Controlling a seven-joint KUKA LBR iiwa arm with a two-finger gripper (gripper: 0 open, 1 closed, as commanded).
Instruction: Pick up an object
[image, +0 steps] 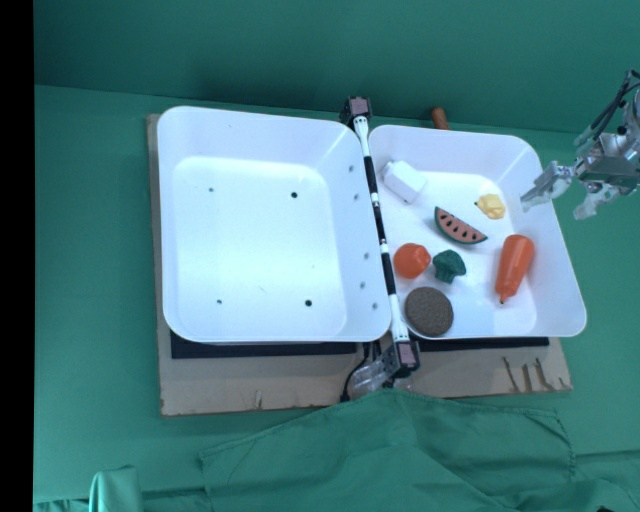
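Tool: two-finger metal tool (563, 192) — fingers apparently spread, nothing between them, above the right bin's far right rim.
Object: orange plastic carrot (513, 265) — lying inside the shallow white right bin (560, 318).

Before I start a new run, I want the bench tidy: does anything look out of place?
Yes, one thing: a small orange-brown object lies outside the right bin, on the green surface just behind its back rim. The toys inside lie apart from each other, and the gripper hangs open at the bin's right edge.

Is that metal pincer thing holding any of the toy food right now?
No. The pincer is open with nothing between its fingers, over the right bin's far right edge.
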